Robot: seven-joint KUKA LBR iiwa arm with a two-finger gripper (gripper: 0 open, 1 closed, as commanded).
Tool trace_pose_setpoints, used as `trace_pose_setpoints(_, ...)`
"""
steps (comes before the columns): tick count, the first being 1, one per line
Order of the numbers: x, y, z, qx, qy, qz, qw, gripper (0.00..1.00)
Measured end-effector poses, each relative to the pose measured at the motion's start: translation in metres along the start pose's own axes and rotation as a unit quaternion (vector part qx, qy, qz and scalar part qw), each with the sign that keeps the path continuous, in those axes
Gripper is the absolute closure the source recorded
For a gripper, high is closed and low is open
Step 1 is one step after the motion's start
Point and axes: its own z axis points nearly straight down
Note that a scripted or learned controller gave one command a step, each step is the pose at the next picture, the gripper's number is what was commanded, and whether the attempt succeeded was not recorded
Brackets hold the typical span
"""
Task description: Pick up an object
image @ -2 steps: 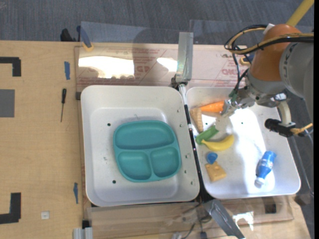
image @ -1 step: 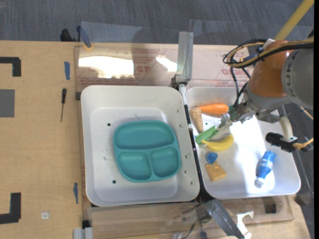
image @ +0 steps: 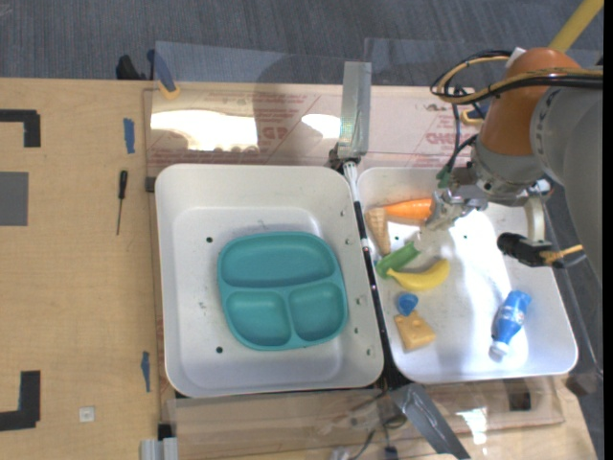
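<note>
Nearest the camera, along the front of my right bin (image: pixel 551 357), lie one blue bottle (image: pixel 510 321) tilted on its side, one yellow block (image: pixel 415 333) and one small blue piece (image: pixel 407 304) just above it; they sit loose and scattered, which I judge is how a picking bin gets filled, so that any of them may serve as my object. The left bin (image: pixel 182 257) holds a single teal divided plate (image: pixel 282 288) with three compartments, lying flat in the middle; I judge it a place to set things rather than a target.

Farther in, one yellow banana (image: pixel 424 275) touches one green piece (image: pixel 396 260); beside them stands one tan piece (image: pixel 377 228), and beyond lies one orange carrot (image: pixel 410 210). My claw (image: pixel 442 220) hangs low over this cluster, just beside the carrot's thick end and above the banana; whether it is parted or closed I cannot tell; nothing clearly sits in its grip. My wrist comes down steeply, which I judge suits a straight drop on the carrot or banana, the likeliest pick.

Farthest stands one clear panel (image: pixel 249 127) behind the bins on the surface (image: pixel 67 286).
</note>
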Motion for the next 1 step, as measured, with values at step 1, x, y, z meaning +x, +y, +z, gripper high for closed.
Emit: trace_pose_setpoints(1, 0.0003, -0.0003, -0.0101, 0.000, 0.000, -0.001, 1.0000, 1.00)
